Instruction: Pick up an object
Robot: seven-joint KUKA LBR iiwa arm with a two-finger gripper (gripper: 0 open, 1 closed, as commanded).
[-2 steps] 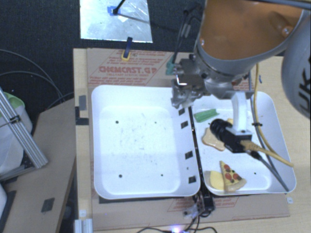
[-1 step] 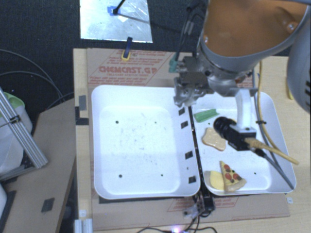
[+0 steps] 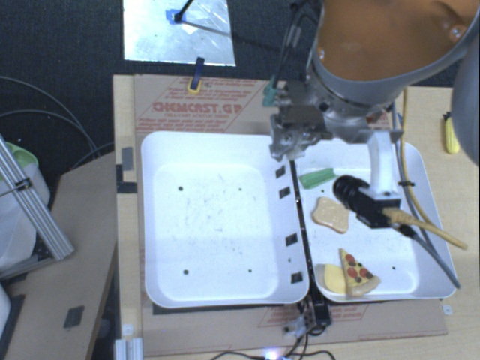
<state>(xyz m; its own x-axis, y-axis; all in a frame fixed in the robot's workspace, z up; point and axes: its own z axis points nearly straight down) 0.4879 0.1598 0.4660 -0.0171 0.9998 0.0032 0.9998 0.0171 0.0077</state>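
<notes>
Grey two-finger gripper hangs over the right white plastic bin's left wall; opening cannot be told (blurred). Risk: descent strikes the wall, missing the green flat piece.

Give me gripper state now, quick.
Gripper: over the right bin top-left corner, above the green piece; open or shut cannot be told.

Even, bright overhead light; soft shadows; glare on the foil sheet; blurred arm up close

Grey arm with a broad orange band, black cables along its metal wrist
</notes>
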